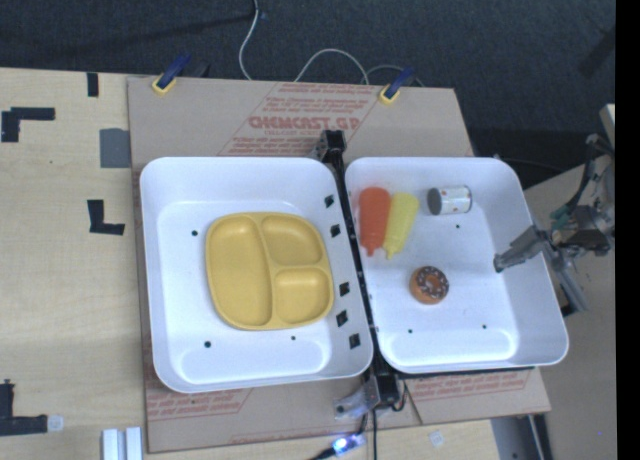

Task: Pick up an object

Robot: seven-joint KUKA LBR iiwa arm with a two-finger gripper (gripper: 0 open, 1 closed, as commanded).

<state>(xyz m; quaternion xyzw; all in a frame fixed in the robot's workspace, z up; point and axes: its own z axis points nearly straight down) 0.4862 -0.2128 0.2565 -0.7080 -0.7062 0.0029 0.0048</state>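
The right bin [520,348] holds an orange-red bottle-shaped toy [373,216] and a yellow one [401,220], lying side by side against its left wall. A small grey and white cylinder [450,200] lies near the bin's far side. A brown frosted donut [429,285] sits near the middle. My gripper [520,250] is at the bin's right rim, low and to the right of the donut, apart from every object. Nothing shows in its grasp.
The left bin [165,348] holds a yellow divided plate [268,270]. Both bins rest on a cardboard sheet [290,123] held by clamps at the far edge. A white cable [330,56] loops behind the bins. Arm hardware [585,228] stands beyond the right rim.
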